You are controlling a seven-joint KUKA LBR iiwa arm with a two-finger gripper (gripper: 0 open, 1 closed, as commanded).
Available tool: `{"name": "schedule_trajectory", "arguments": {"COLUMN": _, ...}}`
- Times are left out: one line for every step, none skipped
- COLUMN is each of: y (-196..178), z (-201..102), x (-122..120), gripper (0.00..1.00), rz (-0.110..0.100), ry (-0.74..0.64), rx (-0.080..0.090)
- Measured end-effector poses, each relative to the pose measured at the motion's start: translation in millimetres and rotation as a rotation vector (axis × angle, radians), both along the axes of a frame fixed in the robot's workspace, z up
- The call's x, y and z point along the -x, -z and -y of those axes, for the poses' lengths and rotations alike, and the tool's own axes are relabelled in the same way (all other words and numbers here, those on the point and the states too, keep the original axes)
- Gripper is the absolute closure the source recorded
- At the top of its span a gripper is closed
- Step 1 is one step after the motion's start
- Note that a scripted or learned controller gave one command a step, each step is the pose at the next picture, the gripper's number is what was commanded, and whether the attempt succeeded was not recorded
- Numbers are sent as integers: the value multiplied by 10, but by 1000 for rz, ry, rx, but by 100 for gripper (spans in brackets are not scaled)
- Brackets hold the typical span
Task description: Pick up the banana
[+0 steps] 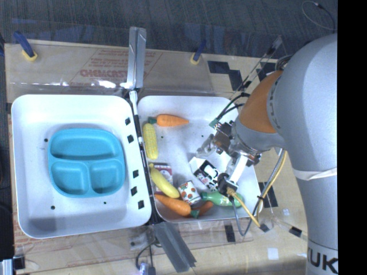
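The banana (164, 183) is yellow and lies slantwise in the right bin (195, 109), near its left wall, below a corn cob (150, 140). An orange carrot (173, 205) lies just under the banana's lower end. My gripper (214, 177) hangs low over the middle right of the same bin, well to the right of the banana and apart from it. Its two black-and-white fingers (205, 171) stand open with nothing between them.
A second carrot (171, 120) lies at the bin's far side. A small printed can (188, 192) and a green item (221, 199) sit near the front wall, close under the gripper. The left bin (28, 153) holds a blue divided tray (86, 161).
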State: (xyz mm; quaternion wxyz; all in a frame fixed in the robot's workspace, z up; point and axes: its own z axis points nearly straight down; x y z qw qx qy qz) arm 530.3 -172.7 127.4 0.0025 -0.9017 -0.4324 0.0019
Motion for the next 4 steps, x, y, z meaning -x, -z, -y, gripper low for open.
{"name": "schedule_trajectory", "arguments": {"y": 290, "z": -749, "x": -125, "gripper": 0, "rz": 5, "ry": 55, "rx": 2}}
{"name": "schedule_trajectory", "arguments": {"y": -9, "z": 83, "x": -91, "gripper": 0, "rz": -1, "ry": 101, "rx": 0}}
{"name": "schedule_trajectory", "arguments": {"y": 366, "z": -743, "x": 332, "gripper": 0, "rz": 4, "ry": 270, "rx": 1}}
{"name": "schedule_trajectory", "arguments": {"y": 273, "z": -749, "x": 289, "gripper": 100, "rz": 12, "ry": 264, "rx": 0}}
